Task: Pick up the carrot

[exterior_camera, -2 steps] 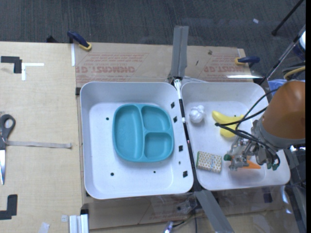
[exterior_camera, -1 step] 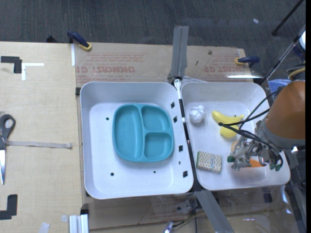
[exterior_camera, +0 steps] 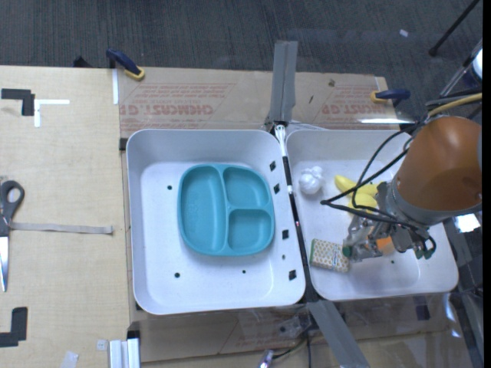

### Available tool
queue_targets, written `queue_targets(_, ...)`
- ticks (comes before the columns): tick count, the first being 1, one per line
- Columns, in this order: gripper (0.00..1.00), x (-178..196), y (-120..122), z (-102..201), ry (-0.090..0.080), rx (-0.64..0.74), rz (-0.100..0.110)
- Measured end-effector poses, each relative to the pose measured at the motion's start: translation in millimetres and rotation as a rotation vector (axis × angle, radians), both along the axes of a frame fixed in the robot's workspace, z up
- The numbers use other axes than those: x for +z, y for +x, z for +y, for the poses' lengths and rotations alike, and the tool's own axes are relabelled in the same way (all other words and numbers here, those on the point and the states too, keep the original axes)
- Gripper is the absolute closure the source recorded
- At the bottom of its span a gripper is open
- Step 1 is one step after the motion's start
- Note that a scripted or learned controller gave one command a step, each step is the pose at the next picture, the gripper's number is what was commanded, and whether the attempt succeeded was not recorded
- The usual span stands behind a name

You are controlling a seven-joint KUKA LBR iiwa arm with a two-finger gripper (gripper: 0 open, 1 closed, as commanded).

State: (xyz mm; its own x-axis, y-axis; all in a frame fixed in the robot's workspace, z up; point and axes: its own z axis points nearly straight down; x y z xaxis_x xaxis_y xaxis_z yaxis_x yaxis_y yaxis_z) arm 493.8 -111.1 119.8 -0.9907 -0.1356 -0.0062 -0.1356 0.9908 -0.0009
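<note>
Two bins side by side: in the left bin (exterior_camera: 146, 228), a divided tray (exterior_camera: 226, 209), centred. In the right bin (exterior_camera: 399, 278): ball (exterior_camera: 310, 180) at back left, banana (exterior_camera: 357, 190) beside it, sponge (exterior_camera: 329, 255) in front, carrot (exterior_camera: 381, 244) right of sponge, under gripper (exterior_camera: 360, 245). Scissors (exterior_camera: 8, 213) far left on bench (exterior_camera: 61, 282).

Orange carrot (exterior_camera: 383, 244) — right bin, partly hidden
</note>
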Motion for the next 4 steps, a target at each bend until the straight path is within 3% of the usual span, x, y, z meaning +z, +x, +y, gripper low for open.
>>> queue_targets(1, 1.00, 73, 54, 38, 0.001, -0.094, 0.001)
queue_targets(2, 1.00, 82, 56, 39, 0.001, -0.094, -0.005)
queue_targets(3, 1.00, 72, 55, 28, 0.001, -0.453, 0.004)
queue_targets(4, 1.00, 121, -15, -4, 0.002, -0.848, 0.003)
